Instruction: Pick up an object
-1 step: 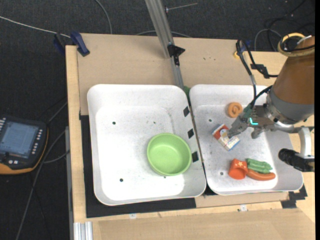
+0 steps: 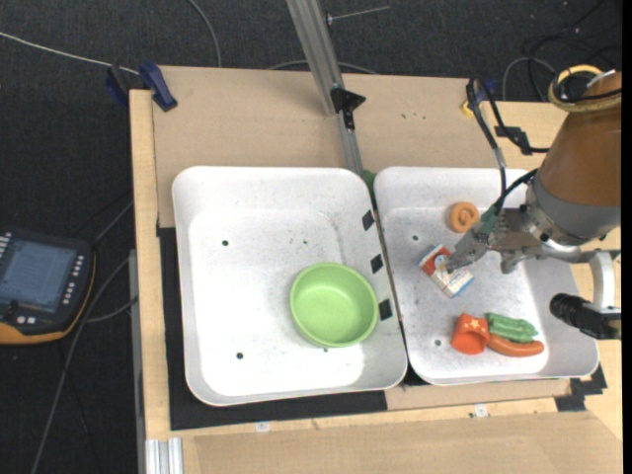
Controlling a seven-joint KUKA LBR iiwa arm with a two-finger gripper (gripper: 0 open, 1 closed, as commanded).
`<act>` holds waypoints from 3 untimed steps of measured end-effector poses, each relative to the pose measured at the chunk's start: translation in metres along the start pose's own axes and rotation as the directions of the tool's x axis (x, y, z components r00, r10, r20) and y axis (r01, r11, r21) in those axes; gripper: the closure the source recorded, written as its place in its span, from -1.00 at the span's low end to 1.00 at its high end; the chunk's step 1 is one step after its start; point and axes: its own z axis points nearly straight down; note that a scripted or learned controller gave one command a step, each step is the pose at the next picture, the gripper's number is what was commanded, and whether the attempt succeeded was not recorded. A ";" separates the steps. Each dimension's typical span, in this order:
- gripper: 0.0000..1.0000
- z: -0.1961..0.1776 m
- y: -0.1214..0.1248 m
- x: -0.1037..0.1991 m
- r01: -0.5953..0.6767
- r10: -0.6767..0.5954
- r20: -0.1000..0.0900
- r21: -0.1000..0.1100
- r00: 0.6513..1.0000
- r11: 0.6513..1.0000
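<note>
So the gripper (image 2: 462, 257) is down inside the right bin (image 2: 553, 363), with its fingertips right at the small red and white box (image 2: 446, 270). Can't tell if it's actually pinching it or how far apart the jaws are, since they're too dark and small to read. Taking that box as the landmark: an orange round thing (image 2: 462, 215) sits just behind it, and a red, orange and green toy (image 2: 497, 333) lies nearer the front edge. The green bowl (image 2: 334, 305) is in the left bin (image 2: 207, 265).
</note>
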 end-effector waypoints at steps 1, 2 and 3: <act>-1.00 0.055 0.003 0.010 0.001 -0.001 -0.001 0.005 1.000 1.000; -1.00 0.107 0.002 0.010 0.000 0.000 0.000 0.005 1.000 1.000; 1.00 0.094 0.003 0.010 0.000 0.000 0.000 -0.001 1.000 1.000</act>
